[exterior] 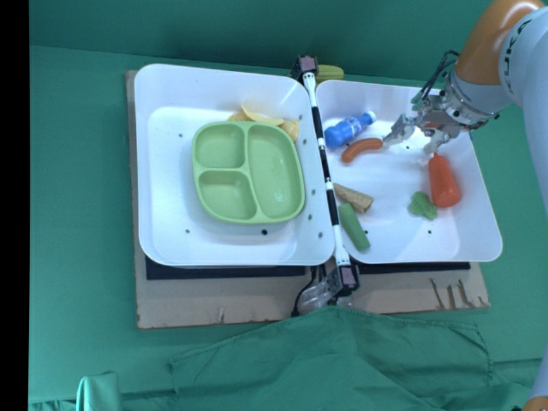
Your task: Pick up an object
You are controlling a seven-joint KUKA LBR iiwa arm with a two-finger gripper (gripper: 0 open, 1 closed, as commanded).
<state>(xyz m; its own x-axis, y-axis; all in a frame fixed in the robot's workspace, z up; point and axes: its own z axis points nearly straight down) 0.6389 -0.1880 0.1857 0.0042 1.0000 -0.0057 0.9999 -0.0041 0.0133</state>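
My gripper (416,139) hangs over the back of the right bin (479,238), fingers spread open with nothing between them. A red sausage (362,149) lies just left of the left fingertip. An orange carrot (443,181) lies just below the right fingertip. A blue bottle (347,129) rests further left, near the bin divider. A green broccoli piece (421,205) sits beside the carrot's lower end. Toward the front left of this bin lie a brown bread stick (354,198) and a green cucumber (354,227).
The left bin (163,221) holds a light green divided plate (248,172) with yellow pieces (265,116) behind it. A yellow object (330,73) lies at the back by the divider. Green cloth (342,358) bunches up in front of the bench.
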